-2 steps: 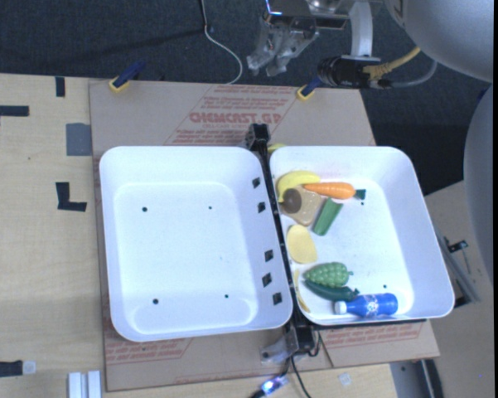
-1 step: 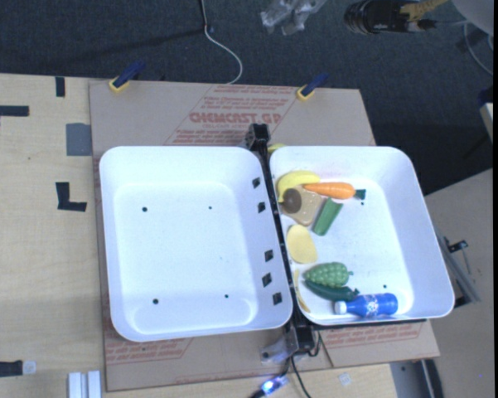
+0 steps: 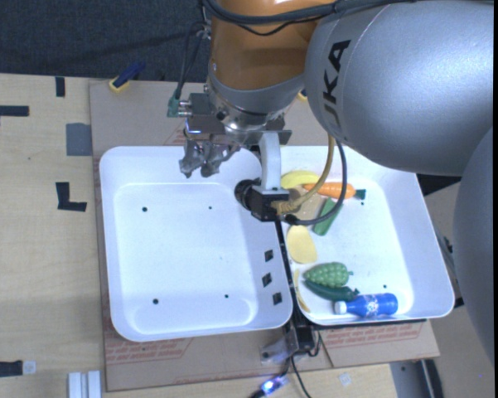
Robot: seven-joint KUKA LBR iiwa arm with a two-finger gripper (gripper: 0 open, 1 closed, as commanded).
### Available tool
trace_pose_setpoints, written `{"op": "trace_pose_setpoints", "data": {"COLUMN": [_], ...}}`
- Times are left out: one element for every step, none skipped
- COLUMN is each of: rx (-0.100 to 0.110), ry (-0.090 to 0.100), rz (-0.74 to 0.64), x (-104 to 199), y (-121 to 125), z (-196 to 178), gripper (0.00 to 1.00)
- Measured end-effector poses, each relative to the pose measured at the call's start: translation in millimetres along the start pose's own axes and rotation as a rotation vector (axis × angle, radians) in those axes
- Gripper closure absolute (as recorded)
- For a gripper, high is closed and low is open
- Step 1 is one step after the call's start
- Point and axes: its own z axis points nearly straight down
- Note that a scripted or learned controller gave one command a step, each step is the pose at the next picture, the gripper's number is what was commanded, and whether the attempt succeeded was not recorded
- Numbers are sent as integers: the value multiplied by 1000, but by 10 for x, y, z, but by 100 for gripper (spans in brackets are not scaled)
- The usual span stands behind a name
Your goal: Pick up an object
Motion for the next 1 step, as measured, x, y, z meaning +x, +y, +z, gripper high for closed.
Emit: {"op": "trace_pose_setpoints", "data": {"rx": [-32], "ry": [9], "rz": [3], "x": [313], "y": [-35], "z": [-1145], "gripper": [100]}}
